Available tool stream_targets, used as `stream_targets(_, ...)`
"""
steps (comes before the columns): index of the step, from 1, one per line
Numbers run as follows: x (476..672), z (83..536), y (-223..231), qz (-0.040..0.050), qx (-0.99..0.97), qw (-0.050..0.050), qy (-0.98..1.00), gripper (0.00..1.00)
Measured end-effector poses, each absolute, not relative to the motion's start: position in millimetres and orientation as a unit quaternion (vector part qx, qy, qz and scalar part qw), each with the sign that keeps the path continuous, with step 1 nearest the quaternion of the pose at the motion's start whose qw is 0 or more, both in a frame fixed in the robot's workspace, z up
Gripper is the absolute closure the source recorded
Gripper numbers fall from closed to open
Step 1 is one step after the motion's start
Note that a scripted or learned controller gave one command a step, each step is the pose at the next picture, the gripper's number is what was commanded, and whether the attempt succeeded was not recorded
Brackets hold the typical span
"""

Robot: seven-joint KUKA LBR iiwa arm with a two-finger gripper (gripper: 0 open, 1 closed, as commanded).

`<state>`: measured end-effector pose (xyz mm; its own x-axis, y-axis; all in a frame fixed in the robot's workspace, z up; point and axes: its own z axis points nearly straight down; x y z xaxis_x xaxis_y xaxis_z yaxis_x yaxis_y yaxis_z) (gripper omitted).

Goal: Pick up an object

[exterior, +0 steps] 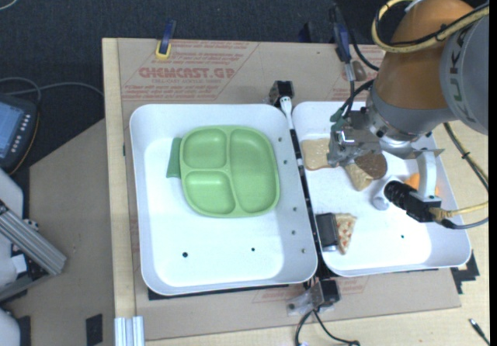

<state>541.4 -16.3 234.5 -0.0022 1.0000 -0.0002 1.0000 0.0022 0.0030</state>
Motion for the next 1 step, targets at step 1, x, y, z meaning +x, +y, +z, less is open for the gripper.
stream_targets(1,538.6,219.9,-4.4,-0.001,0.707,-0.001,0.708,1.0)
